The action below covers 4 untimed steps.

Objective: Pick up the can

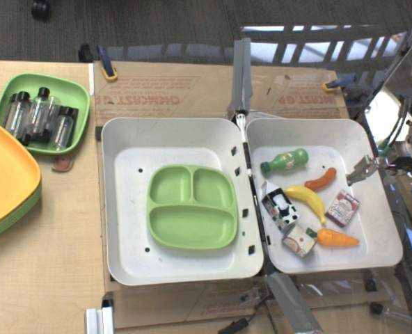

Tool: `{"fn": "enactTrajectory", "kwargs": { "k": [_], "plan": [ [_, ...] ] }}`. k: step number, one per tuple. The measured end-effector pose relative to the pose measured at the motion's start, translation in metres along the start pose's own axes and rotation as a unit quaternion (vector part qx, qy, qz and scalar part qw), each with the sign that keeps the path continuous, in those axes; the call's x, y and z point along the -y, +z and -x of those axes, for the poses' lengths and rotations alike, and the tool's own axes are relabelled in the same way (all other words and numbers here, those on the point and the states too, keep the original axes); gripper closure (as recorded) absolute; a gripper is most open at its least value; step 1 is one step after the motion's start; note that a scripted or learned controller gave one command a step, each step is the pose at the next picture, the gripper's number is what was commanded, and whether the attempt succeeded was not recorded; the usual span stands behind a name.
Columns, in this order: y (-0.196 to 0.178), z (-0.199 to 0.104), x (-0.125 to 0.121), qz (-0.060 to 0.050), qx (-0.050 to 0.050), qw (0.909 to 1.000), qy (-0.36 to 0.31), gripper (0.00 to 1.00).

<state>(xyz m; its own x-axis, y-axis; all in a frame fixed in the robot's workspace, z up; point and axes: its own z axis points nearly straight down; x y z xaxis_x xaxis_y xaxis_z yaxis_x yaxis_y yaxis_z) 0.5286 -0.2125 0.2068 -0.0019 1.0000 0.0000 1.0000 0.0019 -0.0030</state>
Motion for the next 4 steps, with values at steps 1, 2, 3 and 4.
{"fn": "enactTrajectory", "kwargs": {
  "k": [1, 2, 3, 4],
  "plan": [
    [0.104, 0.003, -0.012, -0.002, -0.005, 1.0000, -0.002, 0.00],
    [0.094, 0.005, -0.012, -0.001, -0.003, 1.0000, 0.000, 1.00],
    [0.053, -0.050, -0.072, 0.002, 0.001, 0.9842, -0.177, 1.00],
    [0.043, -0.090, -0.116, 0.002, 0.001, 0.9964, -0.084, 1.00]
  ]
}}
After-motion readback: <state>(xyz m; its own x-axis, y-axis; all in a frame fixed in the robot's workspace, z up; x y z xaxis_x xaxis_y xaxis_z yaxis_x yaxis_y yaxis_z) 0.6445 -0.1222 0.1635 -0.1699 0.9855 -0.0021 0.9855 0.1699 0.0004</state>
